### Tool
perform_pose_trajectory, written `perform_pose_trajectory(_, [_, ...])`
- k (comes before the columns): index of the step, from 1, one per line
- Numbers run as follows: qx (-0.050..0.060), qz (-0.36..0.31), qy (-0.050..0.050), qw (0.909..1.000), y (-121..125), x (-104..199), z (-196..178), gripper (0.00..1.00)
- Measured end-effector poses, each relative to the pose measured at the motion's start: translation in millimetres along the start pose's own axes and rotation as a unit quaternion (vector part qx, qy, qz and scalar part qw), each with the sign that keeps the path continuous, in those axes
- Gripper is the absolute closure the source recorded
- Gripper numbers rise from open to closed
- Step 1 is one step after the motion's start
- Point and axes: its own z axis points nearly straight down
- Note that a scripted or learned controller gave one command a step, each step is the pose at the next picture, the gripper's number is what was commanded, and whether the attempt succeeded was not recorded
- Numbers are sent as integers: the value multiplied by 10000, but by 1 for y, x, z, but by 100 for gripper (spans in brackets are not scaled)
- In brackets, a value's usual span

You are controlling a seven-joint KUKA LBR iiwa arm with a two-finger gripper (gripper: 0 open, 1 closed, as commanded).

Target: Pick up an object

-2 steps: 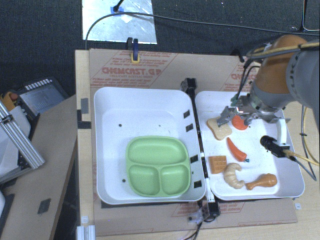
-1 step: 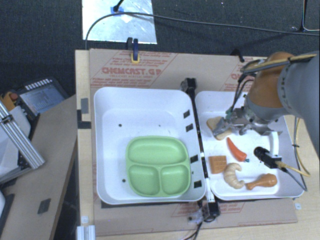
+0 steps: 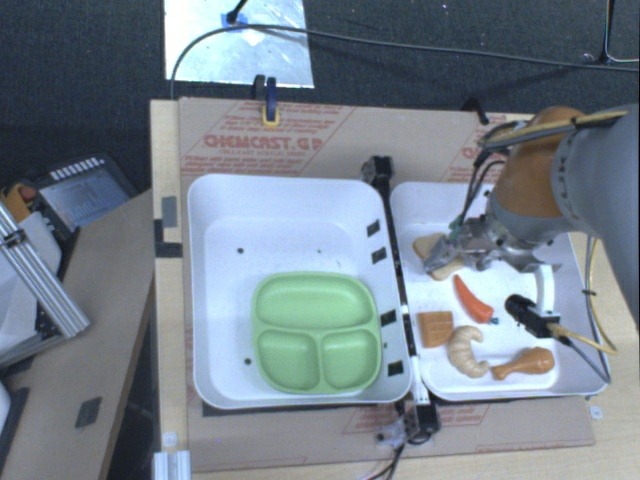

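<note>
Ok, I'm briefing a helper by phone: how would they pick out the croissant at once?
Look at the right white bin, the one that the arm reaches into. Along its near edge lie three toy foods; the croissant is the leftmost, just below the square cracker. It is pale and curled like a crescent, unlike the straight brown drumstick beside it.

Two bins, one tray, five food pieces

Two white bins are sitting side by side on the bench: the left bin [image 3: 215,208] and the right bin [image 3: 575,368]. One green divided tray [image 3: 315,330], with three compartments, is lying in the left one. Five toy food pieces are lying in the right one: one carrot [image 3: 473,299], one cracker [image 3: 435,328], one croissant [image 3: 466,350], one drumstick [image 3: 524,363] and one tan piece [image 3: 430,248].
</note>
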Motion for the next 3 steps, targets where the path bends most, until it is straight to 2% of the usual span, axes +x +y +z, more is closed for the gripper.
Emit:
perform_pose_trajectory(1, [-12,-1,-3,10000,1,0,-11,100])
perform_pose_trajectory(2, [-18,7,-4,10000,0,-3,-54,100])
perform_pose_trajectory(3, [-34,-17,-6,10000,3,3,-117,100])
